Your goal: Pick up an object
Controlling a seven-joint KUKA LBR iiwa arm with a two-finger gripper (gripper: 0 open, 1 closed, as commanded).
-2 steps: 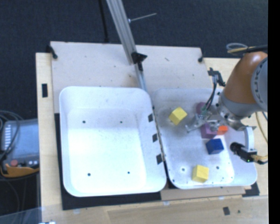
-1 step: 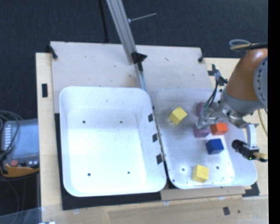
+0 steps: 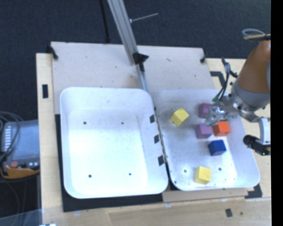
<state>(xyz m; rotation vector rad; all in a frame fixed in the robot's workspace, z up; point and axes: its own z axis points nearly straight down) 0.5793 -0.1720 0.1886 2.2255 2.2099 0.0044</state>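
Observation:
The right bin (image 3: 188, 173) holds several small blocks: a yellow cube (image 3: 179, 117), a second yellow cube (image 3: 203, 174), a blue cube (image 3: 217, 147), an orange cube (image 3: 221, 128) and two purple blocks (image 3: 205, 110) (image 3: 203, 130). My gripper (image 3: 214, 117) hangs low over the bin's right half, in among the two purple blocks and the orange cube. The grey and orange arm (image 3: 252, 79) comes in from the right and covers part of the bin's far right side.
The left bin (image 3: 108, 140) sits beside the right one, with a dividing rim (image 3: 158, 135) between them. A metal mast (image 3: 125, 27) slants up from the back of the bench. A control pendant and cables (image 3: 14, 145) lie off the bench at left.

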